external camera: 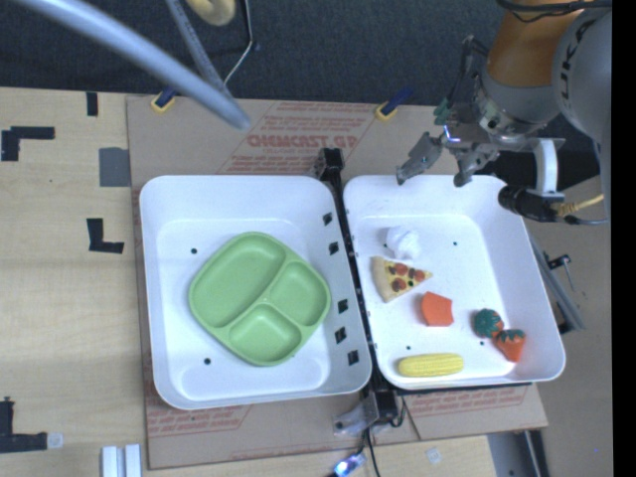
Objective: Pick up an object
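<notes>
White scrap [400, 239], pizza slice [399, 276], orange block [436, 309], corn cob [430, 366] and green-and-red toy [497, 332] all lying loose in right bin [517, 237], below and well apart from gripper [437, 167]. Jaws spread wide, holding nothing, poised over bin's far rim. Nothing lifted yet; choosing, descending, closing and raising all left. Green plate [260, 297] in left bin [164, 217], far off to one side.
</notes>
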You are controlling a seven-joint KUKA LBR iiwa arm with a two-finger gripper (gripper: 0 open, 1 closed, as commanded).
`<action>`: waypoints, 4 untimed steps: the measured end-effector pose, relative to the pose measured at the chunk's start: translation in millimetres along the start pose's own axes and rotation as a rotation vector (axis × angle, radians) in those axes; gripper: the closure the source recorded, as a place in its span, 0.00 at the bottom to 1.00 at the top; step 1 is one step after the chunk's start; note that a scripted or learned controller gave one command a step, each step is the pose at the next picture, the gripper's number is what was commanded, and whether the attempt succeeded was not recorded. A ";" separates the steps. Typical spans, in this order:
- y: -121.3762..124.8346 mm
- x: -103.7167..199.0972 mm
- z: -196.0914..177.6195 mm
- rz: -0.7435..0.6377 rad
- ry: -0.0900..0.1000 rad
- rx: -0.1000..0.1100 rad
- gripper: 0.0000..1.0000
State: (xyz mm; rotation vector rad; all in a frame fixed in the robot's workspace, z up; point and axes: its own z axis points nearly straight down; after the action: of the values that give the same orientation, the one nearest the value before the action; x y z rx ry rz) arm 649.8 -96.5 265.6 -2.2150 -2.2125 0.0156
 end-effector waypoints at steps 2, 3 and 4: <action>-0.1 6.0 35.6 -0.002 -0.002 -0.012 0.00; -4.7 -2.0 84.9 -0.002 -0.002 -0.010 0.00; -2.4 1.1 148.9 -0.003 -0.002 -0.008 0.00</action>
State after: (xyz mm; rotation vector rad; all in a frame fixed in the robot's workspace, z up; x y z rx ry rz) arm 645.2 -95.3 116.7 -2.2170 -2.2206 0.0081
